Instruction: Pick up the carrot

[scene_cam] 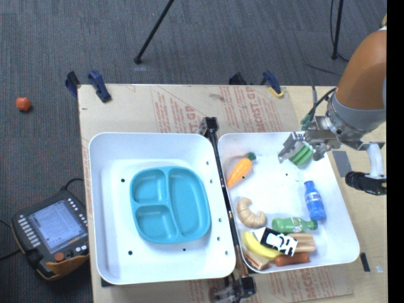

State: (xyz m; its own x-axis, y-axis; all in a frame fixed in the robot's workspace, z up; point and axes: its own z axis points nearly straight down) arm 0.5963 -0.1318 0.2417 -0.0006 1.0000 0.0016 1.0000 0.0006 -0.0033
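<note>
The gripper (297, 151), fingers spread apart and holding nothing, hovered over the right bin's (338, 191) upper corner; the carrot (238, 171) lay near the left wall.

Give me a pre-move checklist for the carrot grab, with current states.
1. Carrot visible and unobstructed, near the left wall of the right bin: ok.
2. Space around carrot: croissant lies apart, below it in the image: ok.
3. Gripper over the carrot: not ok, it hangs over the bin's upper right area, well to the side.
4. Gripper free of load: cannot tell, something green sits at the fingers.
5. Fingers open for approach: cannot tell.
6. Path toward carrot across bare bin floor: ok, judged from this slant.
</note>
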